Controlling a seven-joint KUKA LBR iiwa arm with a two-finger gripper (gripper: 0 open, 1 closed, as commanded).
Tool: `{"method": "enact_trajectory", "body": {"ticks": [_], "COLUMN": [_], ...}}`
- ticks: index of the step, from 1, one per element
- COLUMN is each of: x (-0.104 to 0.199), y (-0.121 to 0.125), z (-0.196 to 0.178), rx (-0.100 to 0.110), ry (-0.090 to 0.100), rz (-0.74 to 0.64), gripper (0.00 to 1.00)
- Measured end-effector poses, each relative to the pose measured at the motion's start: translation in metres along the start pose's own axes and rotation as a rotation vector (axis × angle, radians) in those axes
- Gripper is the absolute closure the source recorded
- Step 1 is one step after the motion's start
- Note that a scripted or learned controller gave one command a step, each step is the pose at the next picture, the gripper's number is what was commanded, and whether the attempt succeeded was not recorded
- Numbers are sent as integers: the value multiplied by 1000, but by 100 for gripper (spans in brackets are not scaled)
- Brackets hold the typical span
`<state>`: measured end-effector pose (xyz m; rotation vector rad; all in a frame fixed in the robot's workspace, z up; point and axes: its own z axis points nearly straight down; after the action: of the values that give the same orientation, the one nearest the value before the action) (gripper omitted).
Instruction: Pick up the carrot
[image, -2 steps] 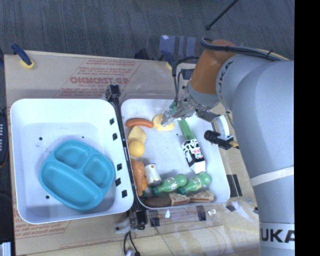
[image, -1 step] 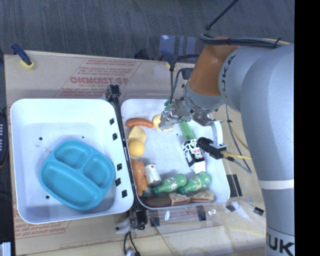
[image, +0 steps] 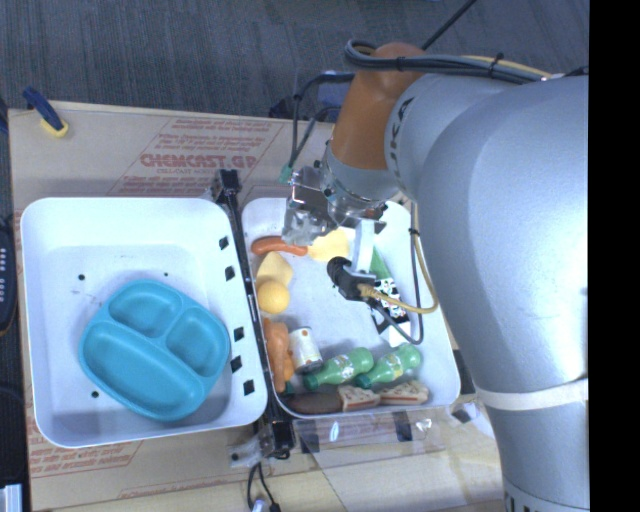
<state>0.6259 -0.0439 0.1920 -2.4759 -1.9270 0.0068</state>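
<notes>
The carrot (image: 277, 352), orange and tapered, lies lengthwise against the left wall of the right bin (image: 440, 372), in its near half, beside a small can (image: 305, 348). My gripper (image: 300, 222) hangs over the far left corner of that bin, well away from the carrot. Just below it lies a thin orange-red curved piece (image: 275, 245), which may be a sausage. I see nothing held in the gripper.
The right bin is crowded: two yellow fruits (image: 273, 281), a yellow wedge (image: 331, 245), two green bottles (image: 345, 368), and toast and a brown piece (image: 355, 398) at the near wall. The left bin (image: 60, 225) holds a blue divided plate (image: 155, 345).
</notes>
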Motion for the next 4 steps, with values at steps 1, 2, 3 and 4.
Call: {"method": "enact_trajectory", "body": {"ticks": [1,2,3,4], "x": [-34,-55,-91,-18], "y": [-15,-131,-132,-149], "z": [-123,-36,-8,2], "rx": [-11,11,4,4], "ry": [0,-1,0,2], "rz": [75,318,-162,-200], "gripper": [100,100,100,100]}}
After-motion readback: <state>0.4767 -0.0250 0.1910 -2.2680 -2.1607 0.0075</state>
